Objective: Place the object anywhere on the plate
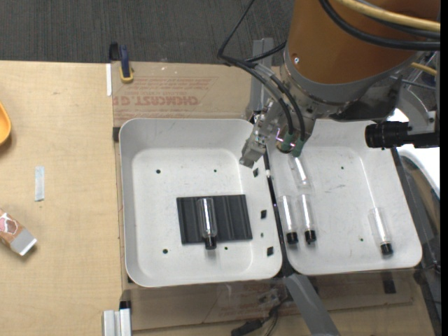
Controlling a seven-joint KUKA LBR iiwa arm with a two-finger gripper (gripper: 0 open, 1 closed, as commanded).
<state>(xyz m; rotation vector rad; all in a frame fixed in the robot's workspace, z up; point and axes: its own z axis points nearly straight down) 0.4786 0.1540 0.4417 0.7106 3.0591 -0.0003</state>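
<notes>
Wooden bench, two white bins. Left bin: black ridged plate, one tube lying on it. Right bin: three clear tubes, black-capped. Gripper apparently clamping another tube. Probably light, slick, rolls; best pinched mid-length.

The wooden bench bears two white bins, cardboard.

place: lab | cue: capped tubes in white bins (ridged rack)
</notes>
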